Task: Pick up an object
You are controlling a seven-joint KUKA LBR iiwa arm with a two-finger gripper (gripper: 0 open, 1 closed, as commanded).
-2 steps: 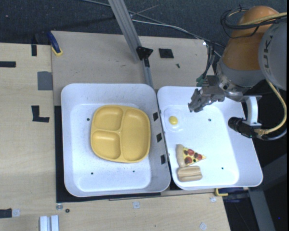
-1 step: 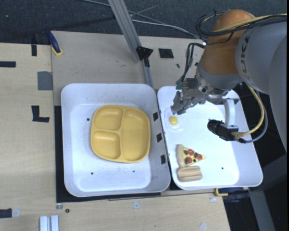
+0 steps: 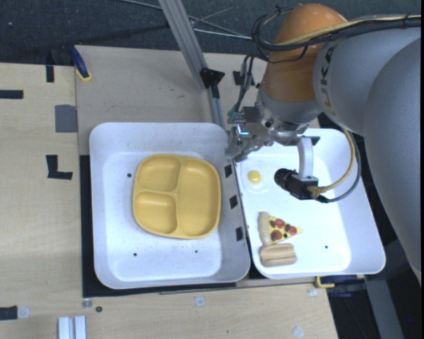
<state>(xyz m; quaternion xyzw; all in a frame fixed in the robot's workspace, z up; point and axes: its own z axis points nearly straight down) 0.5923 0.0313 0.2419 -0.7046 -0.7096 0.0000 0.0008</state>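
In the right bin (image 3: pixel 339 253) lie a small fried egg (image 3: pixel 254 177), a pizza slice (image 3: pixel 278 228) and a tan bread roll (image 3: pixel 278 255). My gripper (image 3: pixel 239 144) hangs over that bin's top left corner, close to the wall between the two bins. It is just up and left of the fried egg, and nothing shows in it. The arm's grey wrist and orange band (image 3: pixel 300 41) cover the back of the right bin.
The left bin (image 3: pixel 113 260) holds a yellow divided plate (image 3: pixel 177 195). A slanted metal pole (image 3: pixel 187 41) runs down to the bins' shared corner. A black cylinder with a cable (image 3: pixel 297 183) hangs off the wrist right of the egg.
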